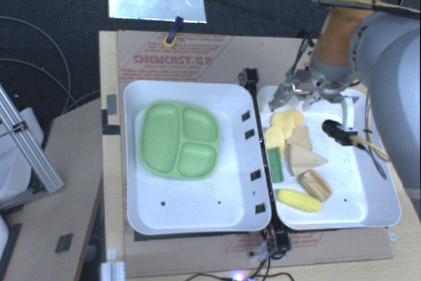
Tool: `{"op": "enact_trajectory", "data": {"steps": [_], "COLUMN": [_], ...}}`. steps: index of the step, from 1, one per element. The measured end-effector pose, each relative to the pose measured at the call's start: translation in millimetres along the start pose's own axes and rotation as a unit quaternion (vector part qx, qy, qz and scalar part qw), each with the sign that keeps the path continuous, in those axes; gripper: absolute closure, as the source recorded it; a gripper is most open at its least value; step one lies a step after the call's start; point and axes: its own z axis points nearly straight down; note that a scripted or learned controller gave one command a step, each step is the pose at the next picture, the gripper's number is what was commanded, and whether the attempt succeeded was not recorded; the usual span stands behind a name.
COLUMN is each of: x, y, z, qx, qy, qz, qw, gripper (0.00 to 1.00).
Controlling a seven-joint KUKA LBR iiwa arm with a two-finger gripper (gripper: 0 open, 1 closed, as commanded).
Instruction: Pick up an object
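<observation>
In the right bin (378,207), at its far end toward the left wall: jaws low over the white floor, just beyond a pale yellow piece (288,119). Opening of jaws cannot be told; nothing visibly in their hold. Nearer the front, clustered, touching or just beside one another: second yellow piece (274,137), tan wedge (306,158), green strip (275,165) along the left wall, brown roll (316,185), corn cob (298,201). In the left bin (151,217): green divided plate (179,139), lying flat. Bins side by side on desk (72,161).
</observation>
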Motion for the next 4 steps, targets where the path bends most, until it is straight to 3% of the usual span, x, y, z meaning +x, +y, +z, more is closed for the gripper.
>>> {"op": "enact_trajectory", "data": {"steps": [1,2,3,4], "x": [-23,29,-9,-3], "y": [-2,-62,-36,-88], "z": [40,-67,25,33], "qx": [0.001,-0.001,-0.003,-0.008], "qy": [-0.001,0.0,-0.002,-0.003], "qz": [0.005,0.001,0.003,0.004], "qw": [1.0,1.0,1.0,1.0], "gripper": [0.0,0.0,0.0,0.0]}}
